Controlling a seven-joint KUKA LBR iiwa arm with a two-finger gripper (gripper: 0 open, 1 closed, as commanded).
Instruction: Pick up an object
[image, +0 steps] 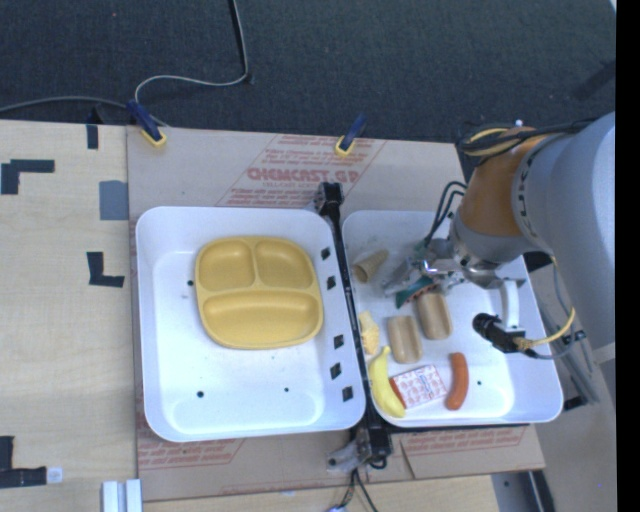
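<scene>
Camera view, largest first. Brown cardboard sheet (250, 170) spread under both bins, pinned at the upper edge by two yellow-and-blue clamps (148, 125), probably to stop it sliding.

Grey arm (560, 200) with orange band, coming in from the right of the frame, bent down over the upper middle of the right bin (500, 400). Likely positioned there because all the loose items sit in that bin.

Left bin (160, 300) at centre-left, holding just a yellow divided plate (260, 290), flat, well apart from the arm. Not the likely target.

Right bin contents, clustered toward its left half and lower edge:
- banana (384, 383), lower left, just beside the divider wall
- two brown bread-like pieces (404, 338) side by side, mid-bin, just below the gripper
- orange-red sausage (456, 380), lower middle, lying alone
- red-and-white packet (417, 385), between banana and sausage, flat
- tan stubby piece (369, 265), upper left of the bin
- small teal item (408, 293), right under the gripper, partly hidden, identity unclear

Gripper (425, 272) low over the teal item and the upper brown piece, touching or nearly so. How far open: cannot tell, metal parts blurred together. Nothing visibly held.

Judgement: mid-approach or grasp attempt on the teal item or the neighbouring brown piece. Task not yet done. Risk: crowded cluster, easy to nudge a neighbour instead of gripping.
</scene>
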